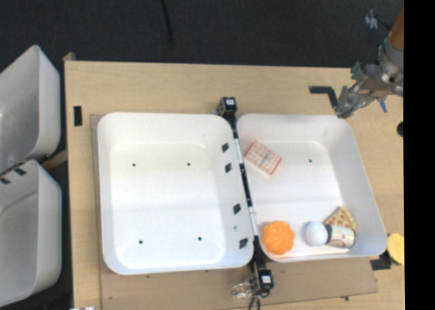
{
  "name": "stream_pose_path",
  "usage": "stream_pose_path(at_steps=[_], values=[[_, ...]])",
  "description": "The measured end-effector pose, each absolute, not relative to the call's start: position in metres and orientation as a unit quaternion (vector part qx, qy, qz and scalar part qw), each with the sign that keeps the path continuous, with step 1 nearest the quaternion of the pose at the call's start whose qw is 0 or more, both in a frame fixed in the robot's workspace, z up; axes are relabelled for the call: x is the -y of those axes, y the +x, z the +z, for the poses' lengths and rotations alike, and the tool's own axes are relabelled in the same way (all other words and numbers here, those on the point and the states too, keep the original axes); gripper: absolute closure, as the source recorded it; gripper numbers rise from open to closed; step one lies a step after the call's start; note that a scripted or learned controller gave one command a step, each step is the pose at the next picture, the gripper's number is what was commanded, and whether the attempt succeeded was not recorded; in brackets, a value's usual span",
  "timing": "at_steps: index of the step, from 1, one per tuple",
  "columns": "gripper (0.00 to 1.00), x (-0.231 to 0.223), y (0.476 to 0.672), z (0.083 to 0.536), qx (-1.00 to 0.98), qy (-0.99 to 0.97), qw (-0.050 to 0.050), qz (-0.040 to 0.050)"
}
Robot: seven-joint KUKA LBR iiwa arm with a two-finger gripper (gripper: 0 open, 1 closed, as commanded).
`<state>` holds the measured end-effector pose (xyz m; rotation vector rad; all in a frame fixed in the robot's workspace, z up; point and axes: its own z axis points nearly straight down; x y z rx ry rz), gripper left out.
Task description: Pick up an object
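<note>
1. The hand (pixel 353 101) hovers past the right bin's (pixel 353 166) far right corner; whether it is open, I cannot tell
2. Best target: the orange ball (pixel 278 236) at the near wall; descend straight, clear of the white ball (pixel 315 233) beside it

The robot arm enters at the upper right edge of the frame, an orange band visible above its wrist. Its gripper (pixel 348 106) hangs low, fingers angled down and to the left, holding nothing visible.
</note>
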<state>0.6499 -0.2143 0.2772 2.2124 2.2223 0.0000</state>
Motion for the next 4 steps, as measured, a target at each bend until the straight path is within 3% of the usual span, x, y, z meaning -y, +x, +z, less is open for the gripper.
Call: stream_pose_path(at_steps=[1, 4], values=[[1.00, 0.148, 0.648, 0.342, -0.710, 0.705, 0.003, 0.0022], [1.00, 0.003, 0.667, 0.470, -0.709, 0.706, 0.002, 0.0012]])
